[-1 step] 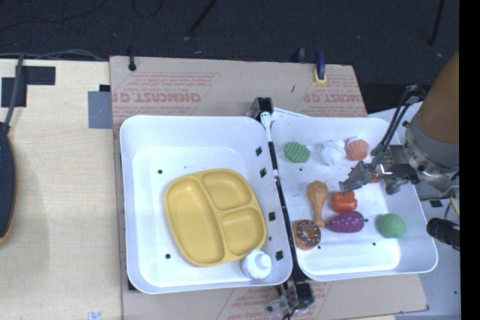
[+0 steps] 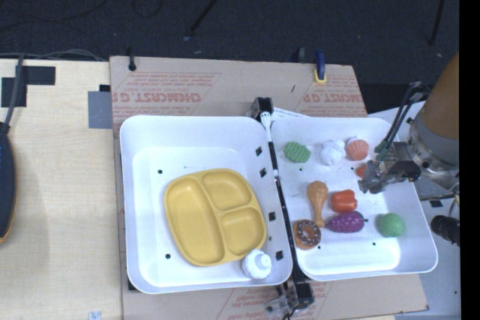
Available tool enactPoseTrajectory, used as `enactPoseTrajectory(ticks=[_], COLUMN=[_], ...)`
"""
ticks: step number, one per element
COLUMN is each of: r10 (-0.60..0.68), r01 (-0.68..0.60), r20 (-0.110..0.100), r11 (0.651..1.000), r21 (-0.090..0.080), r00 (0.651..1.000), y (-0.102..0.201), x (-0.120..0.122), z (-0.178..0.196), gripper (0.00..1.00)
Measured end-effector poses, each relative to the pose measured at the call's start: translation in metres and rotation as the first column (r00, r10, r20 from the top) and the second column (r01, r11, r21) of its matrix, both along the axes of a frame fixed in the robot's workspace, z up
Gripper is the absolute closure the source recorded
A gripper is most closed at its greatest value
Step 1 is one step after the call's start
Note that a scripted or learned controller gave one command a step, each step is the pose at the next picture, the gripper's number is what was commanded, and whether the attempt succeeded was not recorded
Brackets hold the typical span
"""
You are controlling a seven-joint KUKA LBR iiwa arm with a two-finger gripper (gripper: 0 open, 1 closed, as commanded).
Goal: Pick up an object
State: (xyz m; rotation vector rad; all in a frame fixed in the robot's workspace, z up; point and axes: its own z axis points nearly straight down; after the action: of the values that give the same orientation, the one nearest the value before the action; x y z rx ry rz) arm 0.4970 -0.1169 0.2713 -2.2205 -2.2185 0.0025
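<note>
**A:** Where's your gripper right now?

**B:** My gripper (image 2: 373, 181) hangs over the right bin (image 2: 375, 266), near its right side, with my arm coming in from the right edge. Whether it is released or clenched, I cannot tell; it is a dark, blurred shape from this angle, and I see nothing between its tips.

**A:** What's closest to it?

**B:** The red pepper (image 2: 344, 200) lies just below and to the left of the gripper, and I'd judge that the likeliest target. The bunch of purple grapes (image 2: 345, 222) touches it from below. The green ball (image 2: 390, 225) sits below the gripper, a little to the right, apart from the others.

**A:** And the rest?

**B:** The drumstick (image 2: 318, 200) lies left of the pepper, its long axis running nearly up and down the view, with the doughnut (image 2: 306, 234) at its lower end. Along the far side sit a green lumpy piece (image 2: 297, 153), a white piece (image 2: 331, 154) and an orange-pink ball (image 2: 357, 149). The left bin (image 2: 150, 139) holds a yellow divided tray (image 2: 216, 215) and a small white item (image 2: 257, 264).

**A:** Any writing?

**B:** The cardboard (image 2: 225, 90) under the bins carries red print, upside down from here; it looks like "CHEMCRZT D" but I can't read it with confidence.

**A:** So the next move?

**B:** In my judgement, a short shift down-left and a descent onto the pepper, minding the grapes pressed against it.
</note>
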Motion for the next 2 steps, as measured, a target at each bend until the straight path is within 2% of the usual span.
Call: enactPoseTrajectory(ticks=[1,2], r10=[0.004,0.007], r01=[-0.004,-0.007], r20=[0.003,0.008], r11=[1.000,1.000], r21=[0.000,0.001], r00=[1.000,1.000], y=[0.044,0.098], x=[0.008,-0.003], z=[0.023,0.092], gripper=[1.00,1.00])
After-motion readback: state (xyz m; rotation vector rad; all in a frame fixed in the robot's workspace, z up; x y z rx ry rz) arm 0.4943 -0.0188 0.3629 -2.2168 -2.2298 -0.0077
